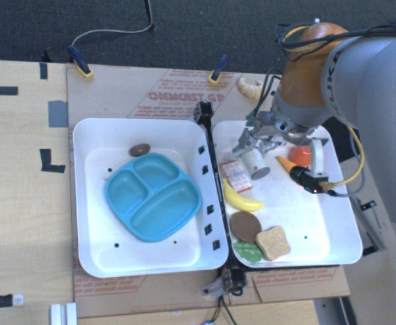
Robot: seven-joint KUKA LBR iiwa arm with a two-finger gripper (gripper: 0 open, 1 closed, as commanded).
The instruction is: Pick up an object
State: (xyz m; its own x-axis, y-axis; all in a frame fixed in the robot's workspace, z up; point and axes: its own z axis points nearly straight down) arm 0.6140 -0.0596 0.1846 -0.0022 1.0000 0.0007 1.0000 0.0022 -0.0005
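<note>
Camera view, end effector [252, 143] over rt bin [333, 239], white cylinder [254, 164] just below it, grip state unclear

A robotics laboratory test bench: a grey industrial arm [346, 66] with an orange band reaches over two shallow white bins [82, 202], which sit on a sheet of printed cardboard [170, 97] held to a pale wooden bench [15, 202] by blue-and-yellow clamps [80, 61]. Black tape marks [49, 161] dot the benchtop, and a black cable [145, 5] trails across dark carpet [204, 12] behind. Toy food, including a plastic banana [240, 197], lies just below the arm's wrist.
</note>
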